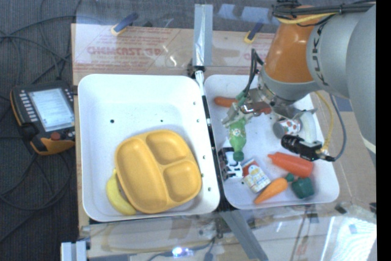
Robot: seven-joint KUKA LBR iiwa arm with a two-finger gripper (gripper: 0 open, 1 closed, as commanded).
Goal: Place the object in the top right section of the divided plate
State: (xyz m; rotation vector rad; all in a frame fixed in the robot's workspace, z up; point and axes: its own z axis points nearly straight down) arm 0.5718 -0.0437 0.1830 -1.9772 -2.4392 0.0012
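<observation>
Grey carpet with loose cables surrounds the table (140, 49). In the left bin (98, 107) a yellow divided plate (159, 171) lies upside-down, it seems, over a banana (116, 195). Over the right bin (324, 186), the gripper (239, 116) hangs above a green bottle (237, 142); whether its fingers are apart, I cannot tell. Two carrots (292, 163) lie nearby.

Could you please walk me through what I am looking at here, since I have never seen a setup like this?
A single camera above a bench looks down at a slant. The grey machine with the orange band is a robot arm reaching in from the right. Its pincer hangs over the right white bin, among toy food: two carrots, a green bottle and a small carton. Whether it grips anything is hard to tell. The left white bin holds a yellow divided plate, lying partly over a banana. A handheld controller sits left of the bench.
</observation>
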